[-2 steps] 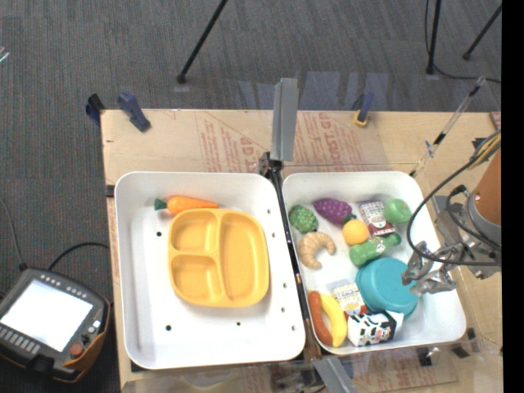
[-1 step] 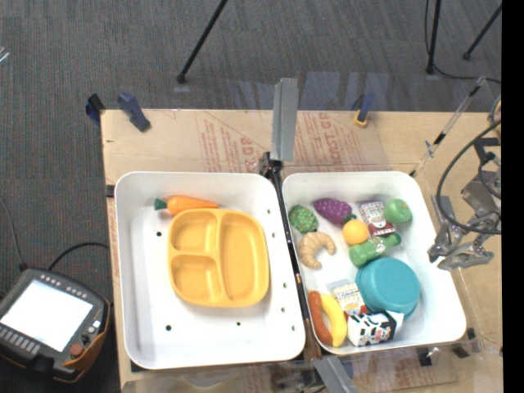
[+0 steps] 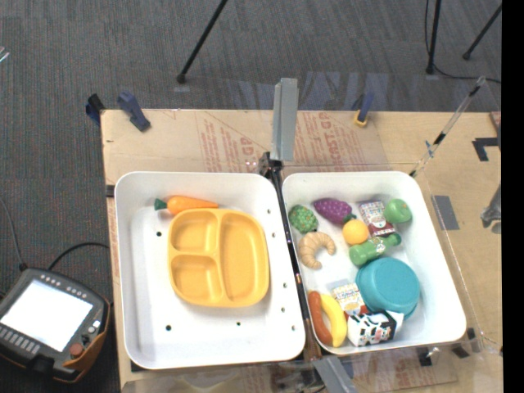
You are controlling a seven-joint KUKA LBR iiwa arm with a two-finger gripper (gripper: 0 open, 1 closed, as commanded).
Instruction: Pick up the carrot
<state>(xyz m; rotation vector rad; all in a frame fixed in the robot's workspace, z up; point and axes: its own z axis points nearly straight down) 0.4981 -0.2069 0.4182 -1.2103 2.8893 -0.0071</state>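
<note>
Grey carpet (image 3: 98, 39) covered the floor around a brown cardboard-topped worktop (image 3: 205, 133), and thin black stand legs (image 3: 209, 31) slanted across the carpet behind it. At the far left, on the floor, lay a handheld control pendant (image 3: 49, 322) with a pale screen and a dark cable. Blue clamps (image 3: 131, 111) gripped the worktop's back-left edge, and a yellow clip (image 3: 361, 119) sat on the back edge further right.

2 shallow white bins stood side by side. In the left bin (image 3: 143, 318) a yellow 3-compartment tray (image 3: 219, 256) lay near the middle, and the carrot (image 3: 187, 205) lay just beside the tray's back-left corner, its green end pointing left, near the bin's back wall.

A grey upright post (image 3: 285, 121) rose behind the gap between the bins.

The right bin (image 3: 446, 301) held a crowd of toys: a green round vegetable (image 3: 302, 218), a croissant (image 3: 315, 248), purple grapes (image 3: 332, 210), a banana (image 3: 333, 319), an orange ball (image 3: 355, 232), a teal bowl (image 3: 388, 286), a small milk carton (image 3: 372, 327) and a green apple (image 3: 399, 211).

The pincer's state could not be told.
</note>
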